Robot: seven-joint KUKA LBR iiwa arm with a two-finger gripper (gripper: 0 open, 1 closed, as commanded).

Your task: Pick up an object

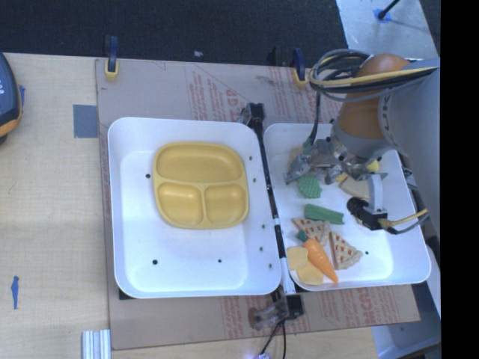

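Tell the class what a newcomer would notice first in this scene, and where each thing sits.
The yellow three-compartment plastic plate stands out, alone in the left white bin. Next comes the grey arm with the orange band, reaching over the right white bin, its gripper low near a green toy piece. An orange toy carrot lies at that bin's near edge.

Grey, smooth-skinned arm entering from the right of the frame, broad and rounded. Glossy orange band above the wrist, domed at the top. Bundle of black and yellow cables looped over the upper part, toward the upper middle of the frame. Metallic grey gripper assembly below, angular and cluttered. White bracket and black-and-yellow cable trailing at lower right.
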